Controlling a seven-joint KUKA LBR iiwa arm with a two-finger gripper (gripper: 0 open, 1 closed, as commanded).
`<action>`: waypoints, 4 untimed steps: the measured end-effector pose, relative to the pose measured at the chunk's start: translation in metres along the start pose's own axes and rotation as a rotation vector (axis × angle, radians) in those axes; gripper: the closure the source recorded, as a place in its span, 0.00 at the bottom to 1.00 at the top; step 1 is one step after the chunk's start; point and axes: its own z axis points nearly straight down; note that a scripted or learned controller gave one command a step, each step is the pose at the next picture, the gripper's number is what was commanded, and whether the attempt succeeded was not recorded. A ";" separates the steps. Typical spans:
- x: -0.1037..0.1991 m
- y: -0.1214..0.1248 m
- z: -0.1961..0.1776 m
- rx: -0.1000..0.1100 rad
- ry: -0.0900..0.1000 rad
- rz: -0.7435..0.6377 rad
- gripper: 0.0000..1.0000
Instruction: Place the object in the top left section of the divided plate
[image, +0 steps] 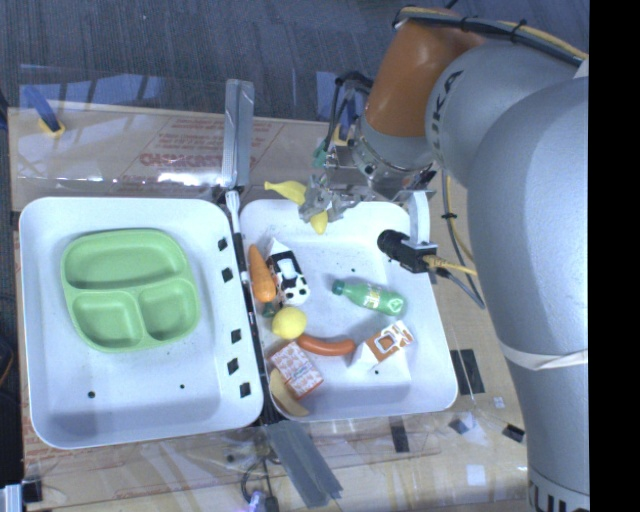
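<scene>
The pincer (325, 205) is hanging at the right bin's (425, 385) far rim, pinching a banana (300, 200) that is risking slipping loose before reaching the green divided plate (130, 288).

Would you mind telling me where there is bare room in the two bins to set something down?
Left bin: bare floor below and right of the green divided plate, whose sections hold nothing. Right bin: crowded along its left side around the carrot, lemon and sausage; free strip right of the green bottle.
</scene>
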 end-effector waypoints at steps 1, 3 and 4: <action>0.070 -0.028 0.042 0.002 0.000 0.340 1.00; 0.159 -0.120 0.028 -0.001 -0.002 -0.631 1.00; 0.189 -0.107 0.029 -0.004 -0.004 -0.685 1.00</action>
